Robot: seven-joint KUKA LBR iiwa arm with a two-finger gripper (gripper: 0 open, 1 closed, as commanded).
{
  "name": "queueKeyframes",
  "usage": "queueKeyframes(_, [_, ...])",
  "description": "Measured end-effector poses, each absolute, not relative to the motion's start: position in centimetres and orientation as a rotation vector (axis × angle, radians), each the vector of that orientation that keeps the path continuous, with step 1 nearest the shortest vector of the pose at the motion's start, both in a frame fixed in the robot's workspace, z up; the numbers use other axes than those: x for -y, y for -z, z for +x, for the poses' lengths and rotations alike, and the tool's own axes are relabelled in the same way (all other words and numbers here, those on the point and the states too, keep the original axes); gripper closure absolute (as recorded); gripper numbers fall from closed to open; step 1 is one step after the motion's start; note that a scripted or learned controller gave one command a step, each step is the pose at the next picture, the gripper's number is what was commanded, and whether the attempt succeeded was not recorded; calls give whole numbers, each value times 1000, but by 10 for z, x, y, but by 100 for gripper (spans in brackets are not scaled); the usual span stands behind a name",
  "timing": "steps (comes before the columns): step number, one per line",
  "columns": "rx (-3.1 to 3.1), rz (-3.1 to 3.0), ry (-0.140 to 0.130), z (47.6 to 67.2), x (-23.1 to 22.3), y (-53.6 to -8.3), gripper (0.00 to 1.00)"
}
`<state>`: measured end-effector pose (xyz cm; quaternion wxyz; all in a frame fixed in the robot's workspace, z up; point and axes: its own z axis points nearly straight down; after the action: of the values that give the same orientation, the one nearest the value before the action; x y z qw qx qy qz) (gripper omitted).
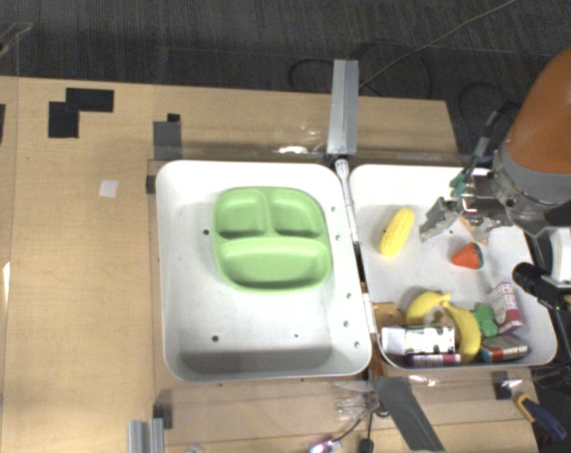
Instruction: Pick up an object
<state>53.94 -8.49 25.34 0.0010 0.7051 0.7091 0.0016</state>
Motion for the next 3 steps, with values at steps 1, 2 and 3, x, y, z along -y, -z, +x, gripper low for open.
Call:
queueKeyframes(1, [-2260, 2179, -3, 604, 73, -185, 0])
queueKeyframes(2, [-2192, 2245, -8, 595, 87, -96, 0])
queueKeyframes(3, [-2188, 2245, -15, 597, 86, -108, 100])
